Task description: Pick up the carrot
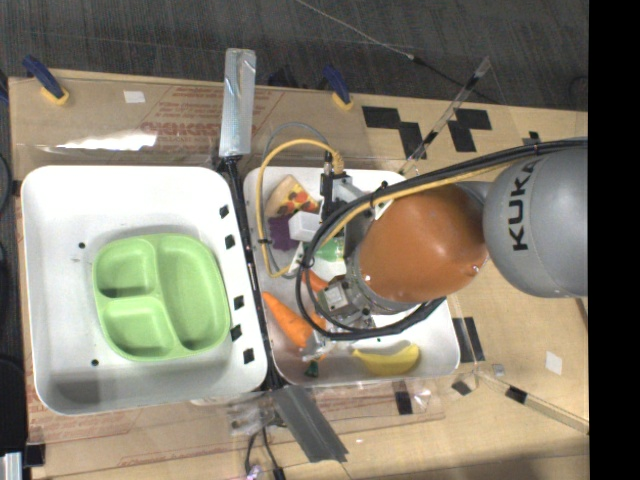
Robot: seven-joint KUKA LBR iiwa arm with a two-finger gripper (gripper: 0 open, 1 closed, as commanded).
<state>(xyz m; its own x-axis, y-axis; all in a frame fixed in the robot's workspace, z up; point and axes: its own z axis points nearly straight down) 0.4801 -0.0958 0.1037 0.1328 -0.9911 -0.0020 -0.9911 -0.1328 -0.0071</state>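
Two shallow white bins are seen side by side on a wooden desk. In the left bin a light green divided plate with three compartments is laid, roughly in the middle of the bin floor. The right bin is largely covered by the arm, which is reached in from the right; its orange band is seen directly over the bin, with black and yellow cables looped around it. The claw is located below the orange band, low over the bin floor, but its fingers are hidden by the wrist and cables, so whether it is open or closed, or has hold of anything, cannot be told. The carrot is found in the right bin, near the bin's left wall and toward the front, lying at a slant just beside the claw; contact between the two cannot be made out. A yellow banana is laid along the front of the same bin, near the carrot's lower end. Further back in that bin a purple block and a few small mixed-coloured items are seen, partly hidden by cables.
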